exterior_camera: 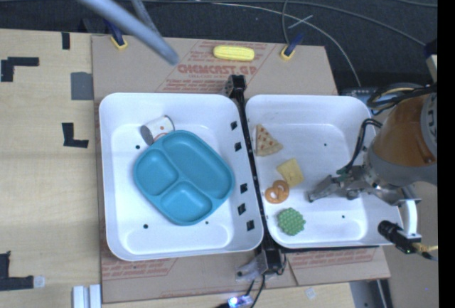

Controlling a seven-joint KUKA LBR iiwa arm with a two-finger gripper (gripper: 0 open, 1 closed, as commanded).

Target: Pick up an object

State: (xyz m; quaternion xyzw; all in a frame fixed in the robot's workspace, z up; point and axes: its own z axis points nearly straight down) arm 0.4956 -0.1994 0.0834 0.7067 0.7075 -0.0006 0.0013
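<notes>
Where the arm (398, 146) reaches low into the right bin (334, 106), its jaws point toward the bin's middle, close above the white floor. From this slant you cannot tell whether they are wide or narrow. Their tip lies near an orange ring (276, 192), just to the ring's right and apart from it.

Above the ring, just beside it, sits a yellow block (289, 171). A green disc (290, 220) lies below the ring, near the front wall. A pizza slice (266, 139) rests further back, against the wall that divides the bins. All four pieces keep to the left half of this bin, and the jaws are in its middle.

In the left bin (114, 157) a blue plate (183, 176) with three compartments lies flat at the centre. A white cup (158, 129) lies on its side just behind the plate's back left corner.

Both bins stand on a cardboard sheet (313, 65) on the worktop (43, 157). A yellow piece (233, 52) lies on the sheet behind the bins, well apart from the jaws.
</notes>
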